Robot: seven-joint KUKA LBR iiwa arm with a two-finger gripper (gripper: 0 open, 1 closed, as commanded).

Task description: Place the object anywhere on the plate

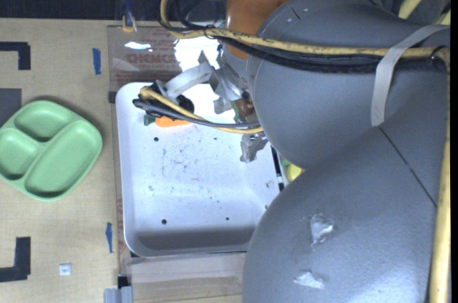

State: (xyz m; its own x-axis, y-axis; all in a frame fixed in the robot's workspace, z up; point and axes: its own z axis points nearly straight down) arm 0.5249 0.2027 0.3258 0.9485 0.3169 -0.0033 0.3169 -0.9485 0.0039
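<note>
Lying at far left on the tabletop (71, 237), a green divided plate (47, 149) is seen with three compartments, nothing in them. To its right, a white bin (193, 201) is shown; a small orange object (170, 122) rests at its far left corner, beside cables. The gripper (252, 147) is largely hidden by the grey arm (358, 115); its state cannot be told.

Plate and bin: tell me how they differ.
The plate is green; the bin is white. The plate is rounded with three compartments; the bin is one open rectangle. The plate sits alone on the bench at left; the bin lies under the arm, an orange object at its far edge. Both are shallow.
</note>
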